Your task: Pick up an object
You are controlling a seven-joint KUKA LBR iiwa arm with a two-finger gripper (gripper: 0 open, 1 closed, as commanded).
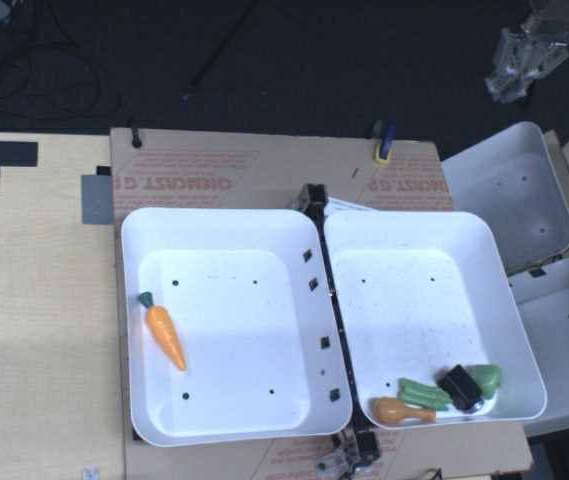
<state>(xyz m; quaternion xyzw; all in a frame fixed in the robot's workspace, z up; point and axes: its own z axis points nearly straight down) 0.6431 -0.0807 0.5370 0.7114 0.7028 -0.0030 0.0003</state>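
Note:
An orange carrot (165, 336) with a green top lies at the left side of the left bin (222, 230). In the front right corner of the right bin (414, 230) several small items huddle together: a green pod (423, 393), a black block (460, 388), a green piece (485, 376) and a tan gourd-shaped item (401, 411). My gripper (514, 76) hangs high at the top right, beyond the far right corner of the right bin and far from every object. Nothing shows in it.
Both bins rest on a cardboard sheet (264, 173) on a wooden bench. A black divider (329, 318) with clips runs between the bins. A grey metal plate (514, 193) stands right of the right bin. A blue and yellow clamp (385, 142) sits at the cardboard's far edge.

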